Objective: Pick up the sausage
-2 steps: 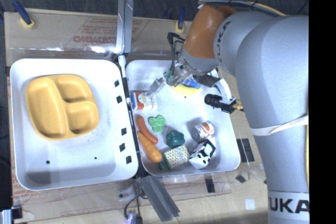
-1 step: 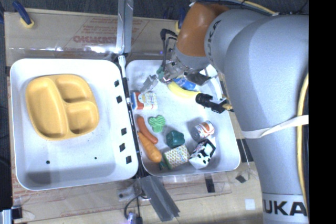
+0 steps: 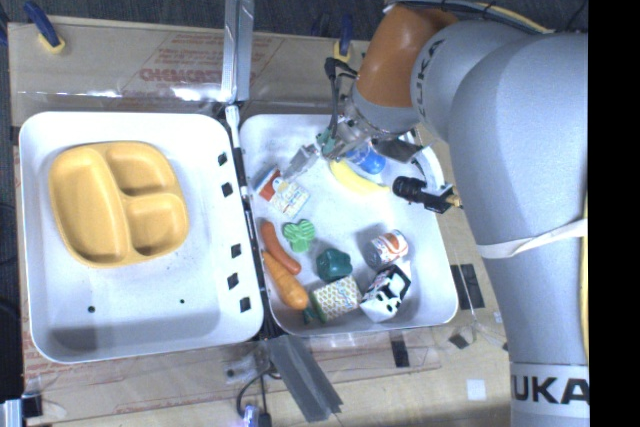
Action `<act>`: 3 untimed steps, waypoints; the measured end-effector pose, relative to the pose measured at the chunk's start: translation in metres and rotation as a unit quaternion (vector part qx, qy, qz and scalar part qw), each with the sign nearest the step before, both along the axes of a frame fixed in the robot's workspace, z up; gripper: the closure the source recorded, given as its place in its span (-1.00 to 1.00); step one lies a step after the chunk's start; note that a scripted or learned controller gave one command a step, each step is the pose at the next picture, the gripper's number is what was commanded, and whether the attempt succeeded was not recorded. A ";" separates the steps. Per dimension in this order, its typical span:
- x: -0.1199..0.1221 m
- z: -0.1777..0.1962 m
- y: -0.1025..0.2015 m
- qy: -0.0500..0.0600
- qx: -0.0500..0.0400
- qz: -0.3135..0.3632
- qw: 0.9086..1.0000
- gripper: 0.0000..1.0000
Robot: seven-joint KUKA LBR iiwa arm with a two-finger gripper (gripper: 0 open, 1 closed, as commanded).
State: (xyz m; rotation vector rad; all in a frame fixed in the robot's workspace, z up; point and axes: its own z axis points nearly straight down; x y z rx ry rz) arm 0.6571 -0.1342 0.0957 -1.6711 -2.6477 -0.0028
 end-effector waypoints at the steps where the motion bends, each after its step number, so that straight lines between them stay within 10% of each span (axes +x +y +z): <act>1: -0.017 0.000 0.036 -0.006 -0.004 -0.136 0.991 -1.00; 3: -0.002 -0.003 0.038 -0.003 -0.004 -0.224 0.975 -1.00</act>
